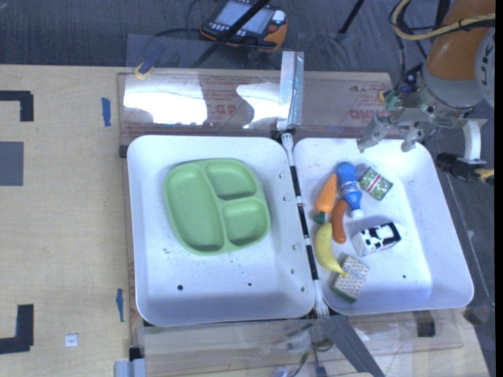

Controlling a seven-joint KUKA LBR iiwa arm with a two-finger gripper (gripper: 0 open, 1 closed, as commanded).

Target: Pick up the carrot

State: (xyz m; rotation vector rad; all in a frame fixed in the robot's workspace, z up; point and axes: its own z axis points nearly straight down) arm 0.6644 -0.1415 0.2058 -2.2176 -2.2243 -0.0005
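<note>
The carrot [327,193] is a bright orange tapered piece lying in the left part of the right bin [448,242], near the divider. A darker orange piece [339,221] lies just below it, and a blue bottle [349,185] touches its right side. My gripper [391,139] hangs over the bin's far edge, up and to the right of the carrot and well apart from it. It is open, its two fingers spread, with nothing between them.
The right bin also holds a yellow banana [326,249], a black-and-white cow-patterned item [378,236], a small green box [376,184] and a checked packet [351,276]. In the left bin [149,234] sits a green divided plate [218,204].
</note>
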